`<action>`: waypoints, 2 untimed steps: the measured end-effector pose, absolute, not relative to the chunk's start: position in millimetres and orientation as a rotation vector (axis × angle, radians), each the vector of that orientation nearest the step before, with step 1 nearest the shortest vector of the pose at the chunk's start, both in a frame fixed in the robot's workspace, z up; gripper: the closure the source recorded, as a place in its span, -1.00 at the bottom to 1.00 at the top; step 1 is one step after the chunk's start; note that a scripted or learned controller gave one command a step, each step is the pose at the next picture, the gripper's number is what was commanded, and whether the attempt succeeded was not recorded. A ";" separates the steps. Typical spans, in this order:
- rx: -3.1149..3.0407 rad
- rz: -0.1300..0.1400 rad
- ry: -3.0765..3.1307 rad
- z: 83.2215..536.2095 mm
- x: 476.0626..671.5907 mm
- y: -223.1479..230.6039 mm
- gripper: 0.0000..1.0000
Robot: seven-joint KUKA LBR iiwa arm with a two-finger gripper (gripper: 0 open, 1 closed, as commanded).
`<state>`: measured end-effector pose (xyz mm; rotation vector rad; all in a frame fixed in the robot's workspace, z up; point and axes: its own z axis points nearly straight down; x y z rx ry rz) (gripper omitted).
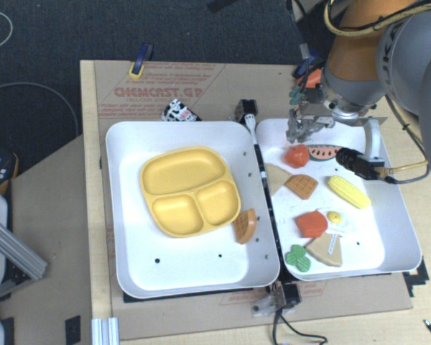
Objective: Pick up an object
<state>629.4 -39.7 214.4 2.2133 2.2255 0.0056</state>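
My gripper hangs over the far left part of the right bin, just above a round red toy tomato. A watermelon slice lies right beside the tomato. Further forward in the same bin lie a brown waffle piece, a tan wedge, a yellow corn cob, a red pepper, a green broccoli piece and a sandwich wedge. I see nothing held in the gripper.
The left bin holds a yellow divided plate and a brown bread piece near its right wall. Behind the bins, a black-and-white item and a yellow-blue clip lie on the board.
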 end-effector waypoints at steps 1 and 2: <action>2.215 0.006 2.221 233.2 650.4 -36.7 1.00; 2.221 -0.003 2.225 228.2 641.5 -22.0 1.00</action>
